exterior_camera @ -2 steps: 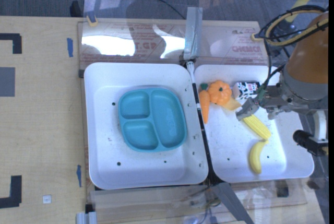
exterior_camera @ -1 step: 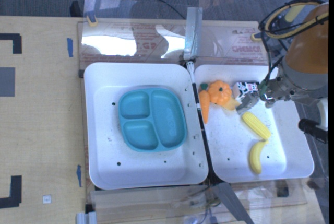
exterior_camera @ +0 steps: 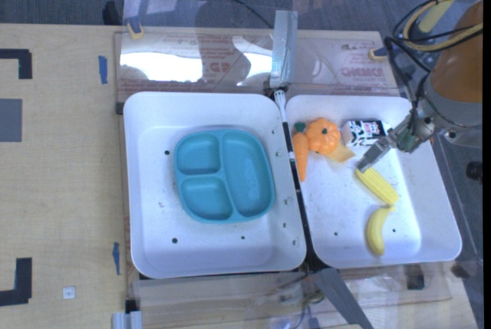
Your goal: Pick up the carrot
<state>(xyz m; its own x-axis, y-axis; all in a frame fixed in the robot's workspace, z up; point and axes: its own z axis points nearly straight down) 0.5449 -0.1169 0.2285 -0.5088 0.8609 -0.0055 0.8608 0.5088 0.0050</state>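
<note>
Carrot [exterior_camera: 301, 154] lies at rt bin's [exterior_camera: 430, 243] left wall, beside pumpkin [exterior_camera: 323, 135].

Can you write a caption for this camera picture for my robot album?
Robot gripper hovers above the corn, with the carrot waiting by the right bin's left wall.

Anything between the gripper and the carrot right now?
Yes. The orange pumpkin and the black-and-white carton lie between the gripper and the carrot, which lies against the right bin's left wall.

Robot lab — taped bench [exterior_camera: 61, 166], white bins [exterior_camera: 146, 120]
</note>
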